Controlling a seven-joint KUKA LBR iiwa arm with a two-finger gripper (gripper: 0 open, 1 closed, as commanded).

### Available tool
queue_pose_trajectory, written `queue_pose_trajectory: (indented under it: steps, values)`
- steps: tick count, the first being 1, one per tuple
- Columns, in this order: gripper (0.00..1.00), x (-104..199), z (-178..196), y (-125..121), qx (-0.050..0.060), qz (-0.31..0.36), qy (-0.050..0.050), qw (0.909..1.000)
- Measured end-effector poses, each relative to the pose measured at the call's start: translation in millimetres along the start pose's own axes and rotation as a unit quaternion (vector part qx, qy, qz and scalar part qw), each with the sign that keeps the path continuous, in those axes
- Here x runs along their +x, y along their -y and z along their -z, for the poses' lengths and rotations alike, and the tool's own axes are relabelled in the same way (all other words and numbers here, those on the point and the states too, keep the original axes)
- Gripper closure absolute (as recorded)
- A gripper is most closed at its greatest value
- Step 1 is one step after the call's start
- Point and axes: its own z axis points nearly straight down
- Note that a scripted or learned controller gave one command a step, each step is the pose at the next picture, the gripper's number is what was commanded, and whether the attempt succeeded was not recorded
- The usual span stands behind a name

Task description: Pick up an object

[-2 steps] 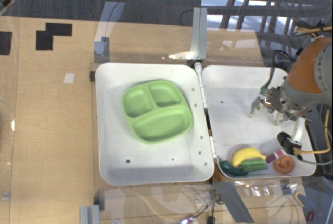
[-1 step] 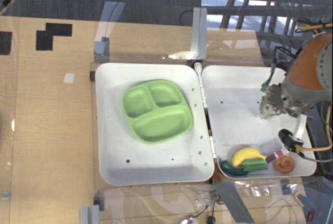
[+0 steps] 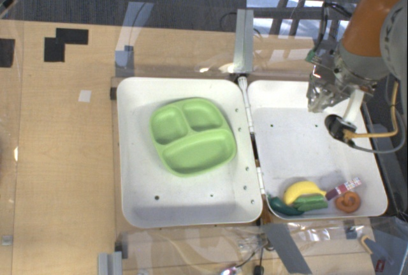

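Inspection proceeded from the left, taking the metal divider (image 3: 252, 133) between the two bins as the reference. One left bin (image 3: 137, 203) lay left of the divider and held one green sectioned plate (image 3: 193, 135), counted as a single item with three compartments, set roughly at the bin's centre and well apart from the divider. One right bin (image 3: 293, 140) lay right of the divider. Its contents were gathered at the near edge, in a short row running away from the divider: one dark green vegetable-shaped item (image 3: 296, 205) nearest the divider, one yellow banana-shaped item (image 3: 303, 191) resting against it on the far side, one small pink and white packet (image 3: 343, 189) further right, and one orange round item (image 3: 347, 202) just beside that packet. That made four loose items in the right bin and one in the left.

The gripper (image 3: 320, 99) hung over the far part of the right bin, right of the divider and well apart from the row of items. Its fingers pointed downward and nothing was seen between them. How far they were parted could not be told at this angle. The grey arm with its orange band (image 3: 370, 22) stood above it at the right.
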Motion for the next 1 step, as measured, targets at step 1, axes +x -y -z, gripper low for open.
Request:
queue_pose_trajectory:
  steps: [1]
  values:
    - [1.00, -37.4, 129.3, 43.2, -0.001, 0.053, 0.000, 0.9986]
